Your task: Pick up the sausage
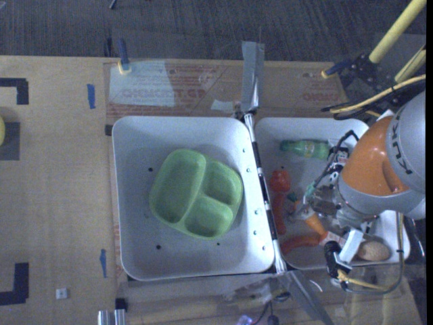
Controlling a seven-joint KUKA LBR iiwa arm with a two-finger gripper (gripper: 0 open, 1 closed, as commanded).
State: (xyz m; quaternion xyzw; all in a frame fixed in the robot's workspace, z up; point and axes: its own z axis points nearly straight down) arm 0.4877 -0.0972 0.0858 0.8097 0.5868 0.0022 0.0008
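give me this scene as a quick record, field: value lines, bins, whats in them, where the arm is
left bin: holds a green divided plate
right bin: holds a green bottle, a red item, a reddish sausage near the front, a tan rounded item
arm: reaches over the right bin from the right
gripper: low over the right bin, above the sausage
sausage state: lying in the bin, not seen between fingers

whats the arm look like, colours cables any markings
The arm is a bulky grey robot limb with rounded segments and a broad glossy orange band above the wrist. Dark lettering runs along the grey shell near the right edge, too cut off to read fully. Below the band sits a metallic grey wrist with thin black cables looping beside it. The gripper is dark metal; its detail is hard to make out.
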